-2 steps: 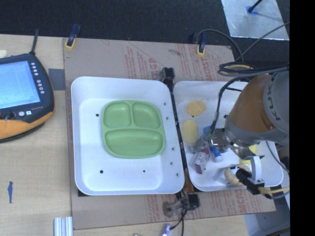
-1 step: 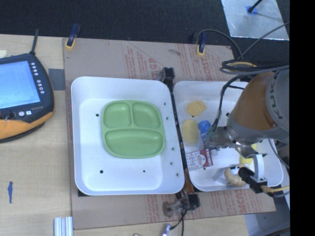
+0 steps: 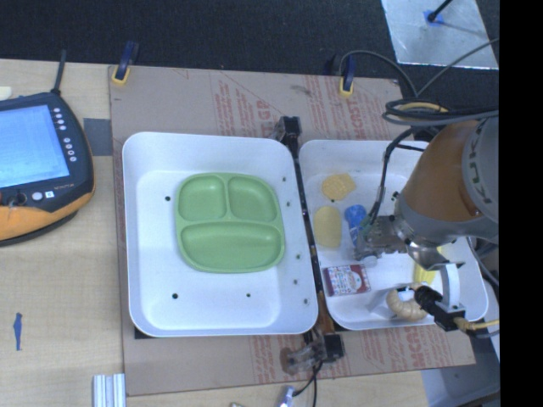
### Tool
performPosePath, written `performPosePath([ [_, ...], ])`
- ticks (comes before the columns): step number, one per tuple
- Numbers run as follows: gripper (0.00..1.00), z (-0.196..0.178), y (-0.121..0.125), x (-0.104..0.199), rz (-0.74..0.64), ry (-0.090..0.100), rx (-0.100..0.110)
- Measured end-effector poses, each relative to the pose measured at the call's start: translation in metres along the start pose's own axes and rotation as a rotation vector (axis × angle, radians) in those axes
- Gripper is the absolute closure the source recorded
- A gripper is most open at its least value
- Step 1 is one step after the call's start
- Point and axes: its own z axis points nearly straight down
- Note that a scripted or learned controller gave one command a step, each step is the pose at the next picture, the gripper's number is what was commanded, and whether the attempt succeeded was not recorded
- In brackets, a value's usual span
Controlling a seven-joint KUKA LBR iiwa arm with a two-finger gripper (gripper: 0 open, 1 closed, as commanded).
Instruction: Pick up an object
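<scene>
The right white bin [image 3: 392,153] holds several small items. A flat yellow round piece [image 3: 338,186] lies at the back left, with a pale yellow block [image 3: 327,225] just in front of it. A blue object [image 3: 354,219] stands beside the block. A red and white packet [image 3: 345,279] lies near the front left, a beige curved piece [image 3: 405,306] at the front, and a yellow bit [image 3: 423,275] behind it. My gripper [image 3: 371,244] hangs low over the bin's middle, right next to the blue object and just behind the packet. The arm [image 3: 445,176] hides the bin's right half.
The left white bin [image 3: 153,303] holds a green divided plate [image 3: 229,222]. A handheld control pendant [image 3: 38,159] lies on the bench at far left. Clamps [image 3: 125,62] pin the cardboard sheet under the bins, and cables [image 3: 399,83] run along the back right.
</scene>
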Motion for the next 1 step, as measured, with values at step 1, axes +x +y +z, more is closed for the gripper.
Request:
performPosePath([
  [1, 0.00, 0.0000, 0.0000, 0.0001, -0.001, 0.000, 0.000],
])
